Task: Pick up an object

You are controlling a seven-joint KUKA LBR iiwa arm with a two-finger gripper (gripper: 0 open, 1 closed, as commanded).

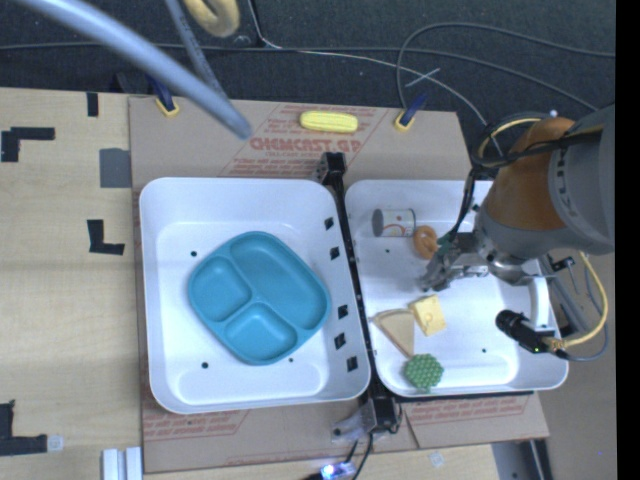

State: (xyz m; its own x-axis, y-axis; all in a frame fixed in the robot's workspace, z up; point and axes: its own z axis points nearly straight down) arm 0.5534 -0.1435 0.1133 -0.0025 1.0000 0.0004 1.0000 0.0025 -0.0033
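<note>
Nearest the camera, at the lower edge of the right bin [520,373], a green knobbly ball [424,371] is seen resting on the white floor. Just above and left of it a tan wedge [397,330] is laid flat, and a pale yellow cheese-like block [431,315] is placed beside the wedge's upper right corner, touching it or very nearly so.

The gripper [438,271] is lowered into the right bin directly above that yellow block, near it but apart from it. How the jaws are set cannot be told, since the tip is dark and blurred; nothing is seen held there. The grey arm [575,183] with its orange band [525,183] is extended in from the right, over the bin's right rim.

A small orange piece [426,238] is found just beyond the gripper, and a short grey cylinder [393,222] is laid on its side a little to the left of it, near the divider between the bins.

In the left bin [160,298] a blue compartment tray [258,296] is set flat near the middle.

Farthest away, on the brown cardboard [290,138] beyond both bins, a yellow banana-like object [328,122] is laid.
</note>
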